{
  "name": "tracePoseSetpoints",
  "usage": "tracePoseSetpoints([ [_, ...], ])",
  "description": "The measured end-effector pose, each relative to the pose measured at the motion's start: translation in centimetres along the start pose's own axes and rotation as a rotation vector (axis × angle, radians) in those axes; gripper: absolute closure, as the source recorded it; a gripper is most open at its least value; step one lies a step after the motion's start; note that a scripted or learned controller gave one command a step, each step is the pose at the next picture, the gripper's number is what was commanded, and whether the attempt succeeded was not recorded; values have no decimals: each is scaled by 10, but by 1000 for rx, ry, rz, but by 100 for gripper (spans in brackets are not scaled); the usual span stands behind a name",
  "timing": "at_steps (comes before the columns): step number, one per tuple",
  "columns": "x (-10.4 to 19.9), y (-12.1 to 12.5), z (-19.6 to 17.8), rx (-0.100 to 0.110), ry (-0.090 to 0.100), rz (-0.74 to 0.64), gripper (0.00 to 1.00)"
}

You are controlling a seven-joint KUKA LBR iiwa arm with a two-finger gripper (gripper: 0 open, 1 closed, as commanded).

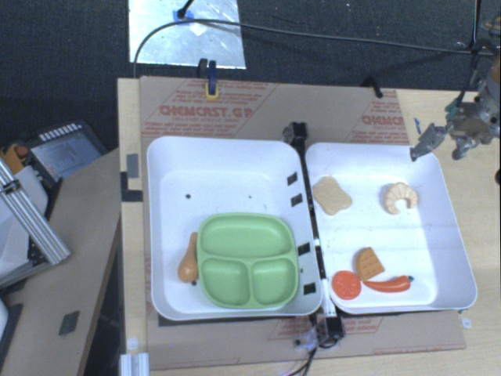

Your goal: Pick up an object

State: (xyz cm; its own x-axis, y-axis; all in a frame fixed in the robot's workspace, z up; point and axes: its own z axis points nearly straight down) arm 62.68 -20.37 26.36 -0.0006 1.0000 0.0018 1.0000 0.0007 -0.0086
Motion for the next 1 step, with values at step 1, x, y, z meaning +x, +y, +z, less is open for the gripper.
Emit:
tracePoseSetpoints([
  [1, 1, 2, -7, -11, -3, -3, 0],
])
